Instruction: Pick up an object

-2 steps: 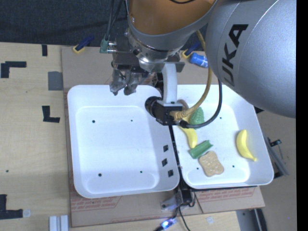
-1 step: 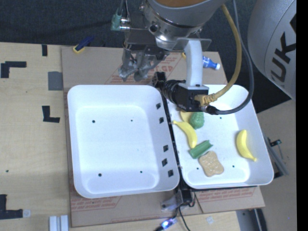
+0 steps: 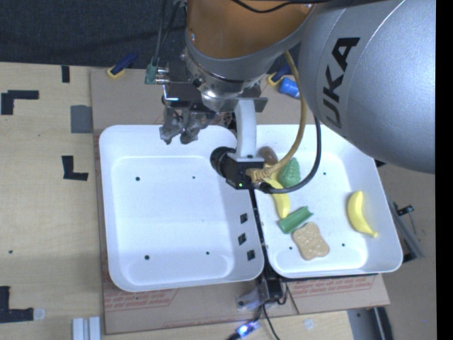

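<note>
- The left bin (image 3: 170, 261) has a bare white floor with a few small dark dots on it.
- The gripper (image 3: 180, 134) hangs over the back rim of this bin. Its dark fingers (image 3: 170, 132) point down close together with nothing between them; I cannot tell if they are clenched or released.
- A black camera unit (image 3: 233, 168) with a green light sits low on the arm, over the wall between the two bins.
- The right bin (image 3: 375, 261) holds all the pickable things: two bananas, one (image 3: 282, 204) near the middle wall and one (image 3: 360, 214) far right; two green pieces, (image 3: 289, 173) and (image 3: 294, 218); one tan cracker-like piece (image 3: 311, 242); one brownish thing (image 3: 267, 154), half hidden.
- Risk, as I judge it: the gripper is well apart from every object, so a descent from here would close on nothing. Also the first banana touches a green piece, so a grasp there may push both.
</note>
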